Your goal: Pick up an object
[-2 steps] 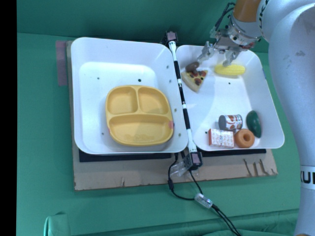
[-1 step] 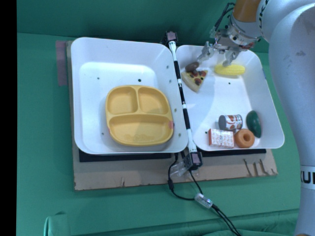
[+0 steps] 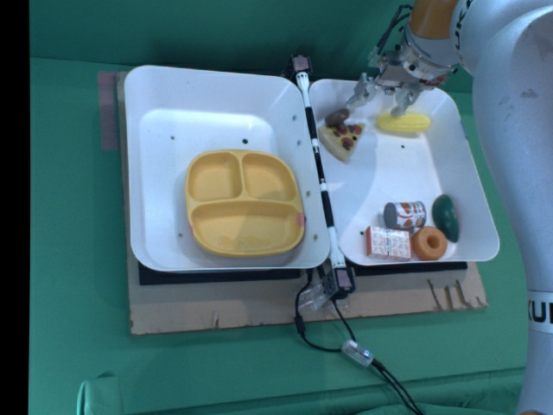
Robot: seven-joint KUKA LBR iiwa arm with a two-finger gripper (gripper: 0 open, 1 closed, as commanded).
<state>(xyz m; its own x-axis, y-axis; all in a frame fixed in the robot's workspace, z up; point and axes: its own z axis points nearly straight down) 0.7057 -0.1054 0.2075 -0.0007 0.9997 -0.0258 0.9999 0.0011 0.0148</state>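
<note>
In the camera view, two white bins sit side by side on the green bench. The left bin [image 3: 155,102] takes up the middle-left of the frame and bears a yellow divided plate [image 3: 244,202] lying flat near its centre. The right bin [image 3: 467,188] fills the middle-right and carries all the loose toy food.

The arm [image 3: 510,85] comes in from the upper right. Its gripper [image 3: 381,94] hangs over the top edge of the right bin with its fingers spread apart, one fingertip toward the left near the bin's upper rim and the other just above the yellow corn cob [image 3: 403,123]. Nothing sits between the fingers; the claw is open and has hold of nothing.

The candidate objects all lie on the bin floor. The corn cob is at the upper right, just below the gripper. A pizza slice [image 3: 342,137] lies left of it, with a small brown piece [image 3: 337,116] touching its top. Down in the lower right of the bin a small can [image 3: 405,214] lies on its side, a box [image 3: 387,243] below it, a donut [image 3: 429,244] just beside the box, and a dark green vegetable [image 3: 446,216] near the right wall.

As a judgement, the pick is not yet made: the gripper is in approach above the corn, the nearest object. What is left is the descent, the closing on an object and the lift.
</note>
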